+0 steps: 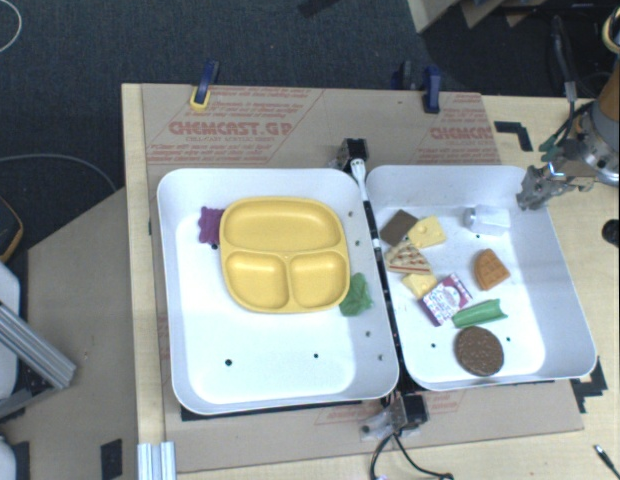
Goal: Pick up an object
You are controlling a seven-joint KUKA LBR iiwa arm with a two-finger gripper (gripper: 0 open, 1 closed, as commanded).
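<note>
In the left bin I see a yellow divided tray with three compartments, lying flat in the upper half of that bin. A purple piece touches the tray's left edge, and a green leafy piece sits against its lower right corner. In the right bin there are many small food items: a dark brown square, a pale yellow wedge just beside it, a sandwich triangle below them, a yellow cube, a maroon packet, a green pod touching the packet's right side, a round brown cookie near the bin's front, an orange-brown nugget, and a whitish clear piece near the back. My claw is at the upper right corner of the right bin, over its rim, well apart from all the items. Nothing is between my fingers, but whether they stand wide or narrow I cannot tell.
</note>
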